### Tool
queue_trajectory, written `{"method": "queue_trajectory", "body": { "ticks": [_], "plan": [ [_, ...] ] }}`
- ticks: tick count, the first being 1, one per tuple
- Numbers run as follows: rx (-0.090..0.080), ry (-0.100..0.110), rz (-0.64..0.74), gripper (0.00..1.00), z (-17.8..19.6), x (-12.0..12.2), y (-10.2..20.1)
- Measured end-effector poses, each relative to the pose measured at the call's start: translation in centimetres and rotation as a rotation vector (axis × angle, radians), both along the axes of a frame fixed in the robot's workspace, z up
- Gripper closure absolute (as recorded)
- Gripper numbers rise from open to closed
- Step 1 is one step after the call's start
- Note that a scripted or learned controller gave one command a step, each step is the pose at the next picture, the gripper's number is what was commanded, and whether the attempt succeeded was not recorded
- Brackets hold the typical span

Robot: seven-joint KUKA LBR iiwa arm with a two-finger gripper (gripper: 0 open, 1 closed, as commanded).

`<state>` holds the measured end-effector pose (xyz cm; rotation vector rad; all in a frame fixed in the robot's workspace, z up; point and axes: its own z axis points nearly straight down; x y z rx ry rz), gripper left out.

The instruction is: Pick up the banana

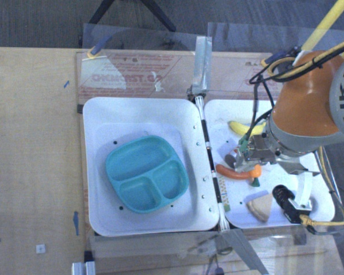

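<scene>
- The grey arm with the orange band [307, 99] reaches in from the right and stands over the right shallow white bin [226, 110].
- The two-finger gripper [239, 158] is low over the middle of the right bin, near the divider between the two bins.
- Gripper state: cannot be determined from this view. The end of the tool is small and partly masked by the wrist body. No object is seen held in it.
- The yellow curved banana [239, 127] lies in the right bin, toward its far side. It is just beyond the gripper and apart from it. Its right end is hidden behind the arm and the cables.
- An orange carrot with a green tip [236, 173] lies across the floor of the right bin, directly on the near side of the gripper. Whether the two touch cannot be determined.
- A tan wedge-shaped piece [260, 206] lies near the front edge of the right bin, well apart from the banana.
- The left shallow white bin [94, 116] holds a teal plastic plate with three compartments [147, 174], set flat near the bin's middle.
- Both bins rest side by side on the pale wooden bench [28, 153].
</scene>
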<state>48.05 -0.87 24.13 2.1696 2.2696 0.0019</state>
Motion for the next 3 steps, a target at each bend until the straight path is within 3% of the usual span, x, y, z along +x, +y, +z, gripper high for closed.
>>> {"method": "queue_trajectory", "body": {
  "ticks": [1, 2, 3],
  "plan": [
    [0.0, -0.001, 0.112, 1.0, 0.8, 0.0, 2.3],
    [0.0, 0.004, 0.146, 1.0, -5.7, 4.8, -4.1],
    [0.0, 0.002, -0.294, 1.0, -1.0, 4.2, -3.3]
  ]
}}
